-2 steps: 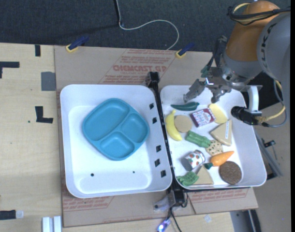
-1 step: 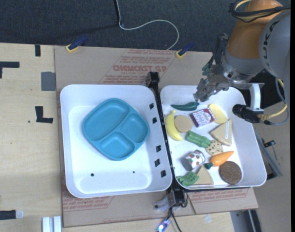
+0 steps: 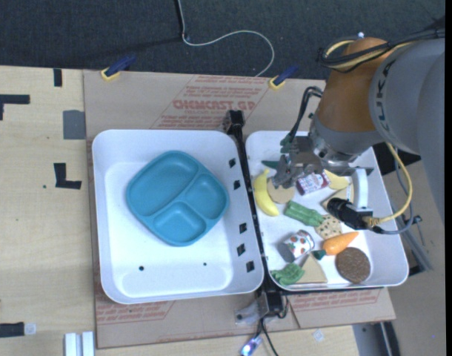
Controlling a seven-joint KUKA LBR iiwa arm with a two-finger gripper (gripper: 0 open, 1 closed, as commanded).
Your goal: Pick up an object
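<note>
Your grey arm (image 3: 393,87), orange band above the wrist, reaches in from the right and hangs over the right bin (image 3: 393,269), its gripper (image 3: 285,170) low over the clutter at that bin's upper left. You cannot tell from this angle how the hand is set, wide, narrow or holding, since the dark metalwork blurs into the toys beneath it.

Look under the gripper and you find a yellow banana (image 3: 266,196) curving along the bin's left wall, with a small purple-and-white packet (image 3: 312,183) just to its right. Below them a green toy vegetable (image 3: 304,214) lies at a slant, near a spotted cracker-like piece (image 3: 329,226) and an orange carrot (image 3: 339,242). A grey-and-white toy with red dots (image 3: 296,244) sits near the middle, a round brown disc (image 3: 353,265) lies at the lower right, and a green leafy piece (image 3: 288,275) rests on a tan wedge (image 3: 313,272) against the front wall.

In the left bin (image 3: 111,213) a blue divided plate (image 3: 177,197) lies flat. Both bins stand side by side on brown cardboard (image 3: 204,106), and a white cable (image 3: 233,39) loops across the dark floor behind.
</note>
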